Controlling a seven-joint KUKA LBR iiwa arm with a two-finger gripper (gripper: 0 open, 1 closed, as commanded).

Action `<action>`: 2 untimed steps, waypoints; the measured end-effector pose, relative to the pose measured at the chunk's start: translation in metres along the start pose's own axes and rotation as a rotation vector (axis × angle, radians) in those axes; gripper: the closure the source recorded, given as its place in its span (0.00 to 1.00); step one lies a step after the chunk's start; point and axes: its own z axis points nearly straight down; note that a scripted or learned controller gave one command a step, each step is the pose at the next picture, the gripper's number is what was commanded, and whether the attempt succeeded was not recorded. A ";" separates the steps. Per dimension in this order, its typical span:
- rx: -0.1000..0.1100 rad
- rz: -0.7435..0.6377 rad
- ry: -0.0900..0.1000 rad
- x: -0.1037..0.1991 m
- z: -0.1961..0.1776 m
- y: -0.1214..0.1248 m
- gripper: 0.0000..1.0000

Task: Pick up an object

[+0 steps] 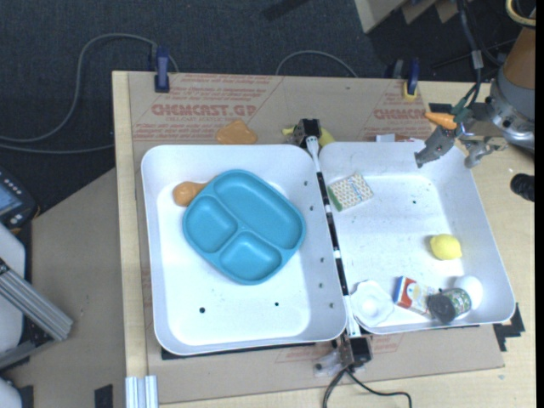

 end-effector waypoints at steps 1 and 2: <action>0.005 0.003 0.000 -0.057 0.125 0.024 0.00; 0.005 0.002 0.002 -0.039 0.121 -0.035 0.00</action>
